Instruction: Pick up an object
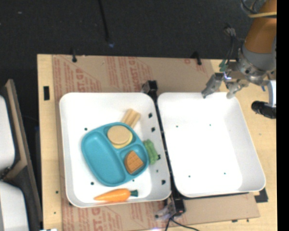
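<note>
My gripper (220, 89) hangs over the far edge of the right bin (209, 146), its two fingers spread apart with nothing between them. The objects all lie in the left bin (72, 129). A blue divided tray (111, 155) there carries a round tan biscuit (120, 135) and a brown bread-like piece (134, 161). A pale wooden block (131, 117) rests just behind the tray. A green piece (151, 151) sits at the tray's right side. An orange carrot (116, 195) lies along the bin's front wall.
The two bins stand side by side on a cardboard-covered bench (101, 71), joined by black clips (150, 86) at the seam. The arm's orange band (261, 32) rises at the upper right. White equipment (0, 143) stands off the left edge.
</note>
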### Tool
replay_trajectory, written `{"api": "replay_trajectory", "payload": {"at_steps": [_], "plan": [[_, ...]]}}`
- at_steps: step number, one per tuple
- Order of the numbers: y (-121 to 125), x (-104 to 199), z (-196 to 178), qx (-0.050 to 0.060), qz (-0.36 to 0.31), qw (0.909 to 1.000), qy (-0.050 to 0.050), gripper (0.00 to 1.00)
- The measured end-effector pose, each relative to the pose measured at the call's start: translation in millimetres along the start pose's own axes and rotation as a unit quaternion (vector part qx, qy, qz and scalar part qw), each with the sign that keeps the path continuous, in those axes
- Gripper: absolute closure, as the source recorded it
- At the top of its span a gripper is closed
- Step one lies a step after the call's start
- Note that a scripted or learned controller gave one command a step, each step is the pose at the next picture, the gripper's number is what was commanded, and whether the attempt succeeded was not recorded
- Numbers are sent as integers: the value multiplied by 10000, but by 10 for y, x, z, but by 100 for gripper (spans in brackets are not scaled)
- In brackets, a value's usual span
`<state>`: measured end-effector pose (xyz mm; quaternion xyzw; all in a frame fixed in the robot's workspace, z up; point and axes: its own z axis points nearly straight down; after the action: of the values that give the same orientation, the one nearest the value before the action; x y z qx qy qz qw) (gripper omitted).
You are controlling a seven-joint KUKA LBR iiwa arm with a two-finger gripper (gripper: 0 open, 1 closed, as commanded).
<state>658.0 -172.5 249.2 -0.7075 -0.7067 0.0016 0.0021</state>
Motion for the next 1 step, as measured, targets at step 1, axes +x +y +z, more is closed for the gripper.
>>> {"api": "replay_trajectory", "payload": {"at_steps": [1], "plan": [[12,2,-39,-33,-5,10000,-5,0]]}}
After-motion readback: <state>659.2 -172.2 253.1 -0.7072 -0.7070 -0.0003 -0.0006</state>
